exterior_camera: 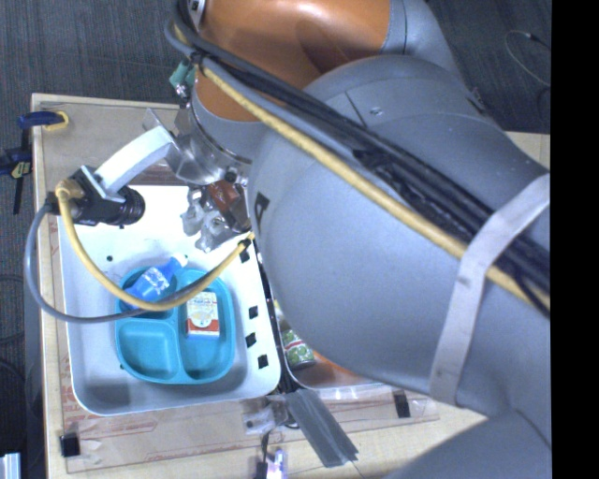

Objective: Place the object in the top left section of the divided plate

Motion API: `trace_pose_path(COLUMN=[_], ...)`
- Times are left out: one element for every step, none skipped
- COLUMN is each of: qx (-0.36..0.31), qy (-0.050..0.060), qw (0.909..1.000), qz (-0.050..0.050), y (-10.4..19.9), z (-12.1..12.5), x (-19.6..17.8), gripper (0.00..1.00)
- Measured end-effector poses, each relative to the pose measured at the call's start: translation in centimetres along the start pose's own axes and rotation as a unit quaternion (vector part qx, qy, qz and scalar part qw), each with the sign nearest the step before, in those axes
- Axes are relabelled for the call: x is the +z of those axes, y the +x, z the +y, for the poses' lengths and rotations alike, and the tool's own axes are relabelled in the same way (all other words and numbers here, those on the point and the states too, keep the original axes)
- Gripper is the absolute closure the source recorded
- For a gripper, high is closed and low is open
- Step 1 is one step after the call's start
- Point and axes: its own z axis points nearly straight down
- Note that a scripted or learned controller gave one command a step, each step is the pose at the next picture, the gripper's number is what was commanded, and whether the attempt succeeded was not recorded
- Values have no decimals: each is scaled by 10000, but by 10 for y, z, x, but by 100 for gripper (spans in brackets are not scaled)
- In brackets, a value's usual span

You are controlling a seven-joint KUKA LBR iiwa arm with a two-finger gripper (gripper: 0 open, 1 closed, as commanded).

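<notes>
Gripper (217, 217), grip state unclear, hovers above the blue divided plate (154, 351) holding a small carton (203, 313).

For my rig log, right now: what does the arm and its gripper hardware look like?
The arm is bulky, rounded and grey, with a glossy orange band above the wrist. Black cables and a yellow hose run along it, held by a pale grey strap. The gripper is bare metal, and a yellow tube loops beside it.
</notes>
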Motion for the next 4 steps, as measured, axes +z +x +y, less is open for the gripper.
trace_pose_path(qx=[-1296, 880, 858, 952], qy=[32, 47, 52, 53], qw=[9916, 9961, 9963, 9954], qz=[-11, -11, -11, 3], y=[-10, -36, -61, -111], z=[12, 72, 133, 253], x=[253, 267, 258, 259], gripper=[100, 100, 100, 100])
